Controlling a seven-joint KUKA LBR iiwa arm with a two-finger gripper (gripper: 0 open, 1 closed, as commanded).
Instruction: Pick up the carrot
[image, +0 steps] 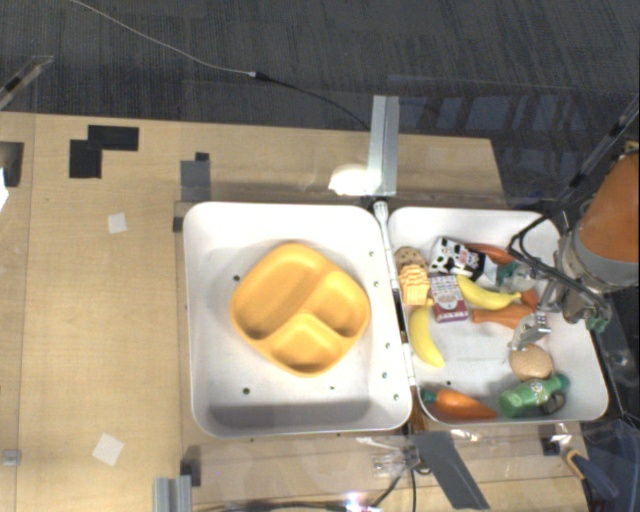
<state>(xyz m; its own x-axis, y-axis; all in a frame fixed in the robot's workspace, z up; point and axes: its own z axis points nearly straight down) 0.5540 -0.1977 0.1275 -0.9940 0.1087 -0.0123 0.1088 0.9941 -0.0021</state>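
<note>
Two white bins side by side on bench; left bin (210, 400) w/ yellow divided plate (300, 308), right bin (590, 405) crowded w/ toy food. Carrot (462, 404) in right bin, near-left corner, lying flat & roughly parallel to near wall, just beside it; green top toward bin divider, taper pointing right toward green item (535, 394). Banana (425, 338) just above carrot's leafy end, apart from it as far as can be told. Another orange piece (503, 317) mid-bin, maybe a 2nd carrot, too blurred to say.

Gripper (533, 333) hanging over right half of right bin, above brown round item (530, 362), near the mid-bin orange piece, well apart from corner carrot. Claw state: can't tell, too small & cluttered w/ cables. Nothing visibly held.

Handling, as judgement: prob. light hollow plastic, stiff, smooth, so likely to roll or squirt out of a pinch on the taper. Best taken across the thick body, approx mid-length toward the leafy end, jaws square to long axis. Near wall tight on one side, so little room for the wall-side jaw; risk of clipping bin rim or nudging carrot into corner instead of closing on it
</note>
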